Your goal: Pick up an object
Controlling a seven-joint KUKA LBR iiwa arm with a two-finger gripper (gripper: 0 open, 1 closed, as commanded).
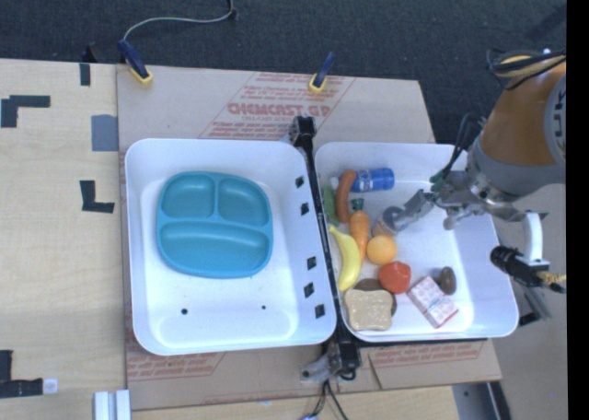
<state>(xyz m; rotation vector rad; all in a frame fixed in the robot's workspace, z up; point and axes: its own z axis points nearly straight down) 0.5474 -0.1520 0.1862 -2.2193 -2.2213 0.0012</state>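
Gripper hangs over mid right bin, finger spread I can't tell, nothing visibly held, and the orange ball sits just beside it toward the bin's front-left, nearest pick.

Arm reaches leftward, tool angled down.

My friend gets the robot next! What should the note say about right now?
Gripper: over the right bin, near its middle, nothing seen held.
Right bin items: blue bottle, hot dog, carrot, orange, banana, tomato, bread slice, pink box, small brown piece.
Left bin: blue divided plate.
Done: nothing picked yet.
Left: grasp and lift one item.
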